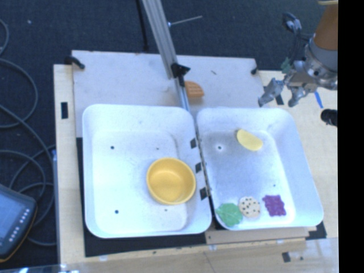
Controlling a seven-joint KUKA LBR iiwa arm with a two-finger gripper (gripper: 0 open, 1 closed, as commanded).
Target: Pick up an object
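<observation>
The grey two-finger gripper [282, 97] hangs spread and empty past the right white bin's [296, 131] far rim. The flat yellow oval piece [249, 140] lies low; fingers may skate over it.

There's the arm [325, 36]: an orange band sits above a pale grey wrist collar, and thin grey cables loop beside and above it. Below comes the grey metal two-finger gripper [281, 96], dark-tipped, with a small blue mark showing beside it.
</observation>
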